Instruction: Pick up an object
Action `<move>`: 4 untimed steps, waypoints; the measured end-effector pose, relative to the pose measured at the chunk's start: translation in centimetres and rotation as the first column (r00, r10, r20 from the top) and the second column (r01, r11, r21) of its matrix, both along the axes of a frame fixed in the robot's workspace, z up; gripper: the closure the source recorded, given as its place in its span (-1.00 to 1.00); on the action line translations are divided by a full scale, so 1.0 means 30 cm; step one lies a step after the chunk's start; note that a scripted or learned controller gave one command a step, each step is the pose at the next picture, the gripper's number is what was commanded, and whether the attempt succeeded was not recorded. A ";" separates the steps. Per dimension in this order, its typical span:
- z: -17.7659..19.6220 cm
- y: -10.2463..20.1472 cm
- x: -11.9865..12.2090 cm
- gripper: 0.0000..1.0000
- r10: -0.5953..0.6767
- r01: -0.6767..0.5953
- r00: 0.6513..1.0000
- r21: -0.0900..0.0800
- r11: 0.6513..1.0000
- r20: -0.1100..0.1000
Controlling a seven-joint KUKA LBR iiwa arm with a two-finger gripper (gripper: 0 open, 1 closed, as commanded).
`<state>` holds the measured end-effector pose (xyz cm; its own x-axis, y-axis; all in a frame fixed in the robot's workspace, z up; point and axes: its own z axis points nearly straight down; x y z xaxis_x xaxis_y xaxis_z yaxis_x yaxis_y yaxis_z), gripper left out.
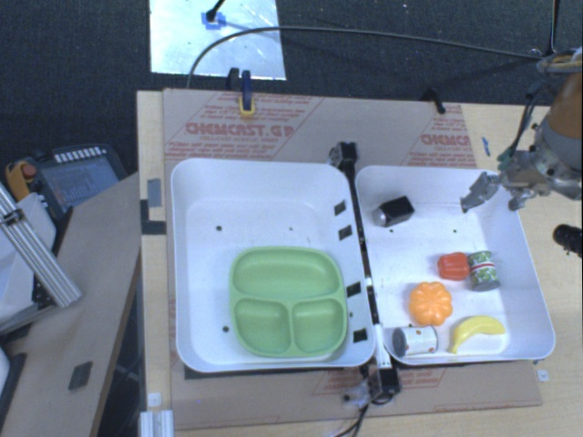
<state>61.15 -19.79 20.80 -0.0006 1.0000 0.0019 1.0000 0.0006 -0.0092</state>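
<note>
1. Dark carpet floor at top, with a shiny metal plate (217, 23) lying on it. A pendant controller (77, 178) sits on a side table at far left.
2. Tabletop (150, 244) carries cardboard sheet (301, 121) under both bins.
3. Left bin (264, 198) holds a green divided tray (289, 300), lying flat near the front wall.
4. Right bin (428, 230): black block (394, 210) near the back, long axis tilted up to the right.
5. Front cluster: white can (414, 340) on its side, axis left-right; orange pumpkin (430, 303) just above it; red item (453, 266) touching the green can (482, 270); banana (476, 331) curving up to the right.
6. Claw (492, 194) hangs over the right bin's back right corner, fingers spread wide, nothing between them.
</note>
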 end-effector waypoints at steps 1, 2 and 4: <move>0.022 0.001 0.009 -1.00 0.003 -0.003 1.000 -0.002 1.000 0.011; -0.183 -0.007 -0.005 -1.00 0.000 0.000 1.000 -0.001 1.000 0.006; -0.410 -0.014 -0.003 -1.00 0.001 -0.001 1.000 -0.003 1.000 0.011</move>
